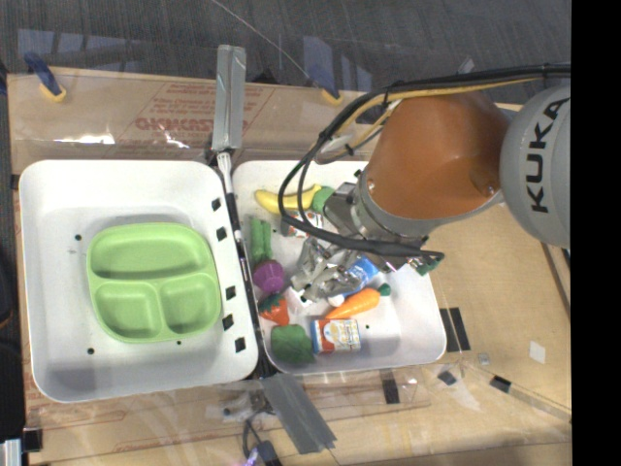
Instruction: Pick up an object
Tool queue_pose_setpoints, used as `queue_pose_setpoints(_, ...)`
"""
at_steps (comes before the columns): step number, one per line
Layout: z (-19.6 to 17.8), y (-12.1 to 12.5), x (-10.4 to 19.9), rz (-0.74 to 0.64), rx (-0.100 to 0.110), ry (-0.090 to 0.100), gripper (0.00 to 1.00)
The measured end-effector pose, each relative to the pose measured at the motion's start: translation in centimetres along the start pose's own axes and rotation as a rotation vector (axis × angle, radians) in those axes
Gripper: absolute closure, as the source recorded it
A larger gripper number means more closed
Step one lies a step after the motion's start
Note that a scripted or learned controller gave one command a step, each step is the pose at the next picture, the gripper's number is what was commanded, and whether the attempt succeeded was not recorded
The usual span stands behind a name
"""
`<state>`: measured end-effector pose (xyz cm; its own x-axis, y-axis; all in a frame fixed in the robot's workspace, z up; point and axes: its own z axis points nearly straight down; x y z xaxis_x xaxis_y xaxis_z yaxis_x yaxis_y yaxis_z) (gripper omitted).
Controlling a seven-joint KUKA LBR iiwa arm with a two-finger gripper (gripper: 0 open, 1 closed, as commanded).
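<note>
The gripper (320,278) hangs low in the right bin (419,320) over the toy food, near the carrot (353,305) and purple ball (270,277), but I cannot tell how its jaws stand.

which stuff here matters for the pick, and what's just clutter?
Job:
gripper, down in the right bin
toys there: banana, purple ball, carrot, small bottle, green lump

Lying about:
left bin
green divided plate

One fixed overhead camera looks slantwise down on both bins (58,377).
</note>
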<state>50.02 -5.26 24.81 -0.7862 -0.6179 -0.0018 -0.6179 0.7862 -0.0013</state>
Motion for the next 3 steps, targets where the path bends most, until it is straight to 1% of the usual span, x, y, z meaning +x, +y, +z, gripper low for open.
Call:
queue_pose_setpoints(1, 8.1, -2.7, 3.8, -0.199, -0.006, 0.005, 1.00)
queue_pose_setpoints(2, 8.3, -6.3, 6.1, -0.709, -0.001, 0.000, 1.00)
queue_pose_setpoints(3, 12.5, -11.4, 11.2, -0.878, -0.005, 0.001, 1.00)
